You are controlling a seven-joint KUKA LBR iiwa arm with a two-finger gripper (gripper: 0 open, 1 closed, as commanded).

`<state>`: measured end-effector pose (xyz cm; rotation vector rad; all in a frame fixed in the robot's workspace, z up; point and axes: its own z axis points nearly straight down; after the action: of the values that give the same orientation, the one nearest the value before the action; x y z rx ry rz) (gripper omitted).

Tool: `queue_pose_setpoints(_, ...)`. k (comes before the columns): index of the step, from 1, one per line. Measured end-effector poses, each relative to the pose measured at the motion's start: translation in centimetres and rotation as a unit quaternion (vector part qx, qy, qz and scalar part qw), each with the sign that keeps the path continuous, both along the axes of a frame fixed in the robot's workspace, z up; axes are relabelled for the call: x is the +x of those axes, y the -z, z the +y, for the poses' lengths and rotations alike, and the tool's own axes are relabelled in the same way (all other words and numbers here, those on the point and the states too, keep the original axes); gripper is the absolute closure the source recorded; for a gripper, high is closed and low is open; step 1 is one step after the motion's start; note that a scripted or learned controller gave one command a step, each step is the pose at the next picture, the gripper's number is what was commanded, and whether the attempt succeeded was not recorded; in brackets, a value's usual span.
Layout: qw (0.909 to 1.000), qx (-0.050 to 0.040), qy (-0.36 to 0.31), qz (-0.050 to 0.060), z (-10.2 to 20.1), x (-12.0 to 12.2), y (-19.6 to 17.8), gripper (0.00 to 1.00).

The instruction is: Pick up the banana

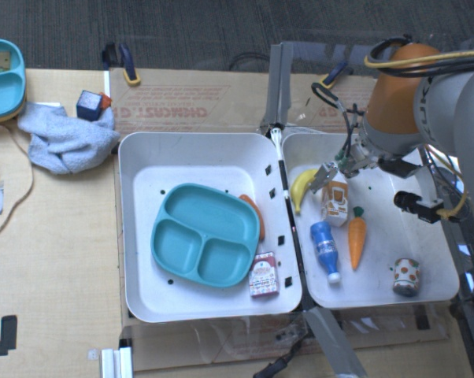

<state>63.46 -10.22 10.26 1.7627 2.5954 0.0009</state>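
My pincer (325,173) hovers just right of the banana (301,187) in the right bin (426,290); grip state I cannot tell.

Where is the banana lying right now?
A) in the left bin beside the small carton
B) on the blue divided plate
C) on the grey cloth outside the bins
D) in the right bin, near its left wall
D: the banana lies in the right bin, close to the wall it shares with the left bin.
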Motion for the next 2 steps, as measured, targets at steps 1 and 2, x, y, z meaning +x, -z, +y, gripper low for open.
queue_pose_setpoints(1, 0.9996, 0.0003, 0.029, 0.0, -0.1, 2.1, 0.9, 0.0)
queue_pose_setpoints(2, 0.9996, -0.0007, 0.028, -0.001, -0.1, 2.1, -0.1, 1.0)
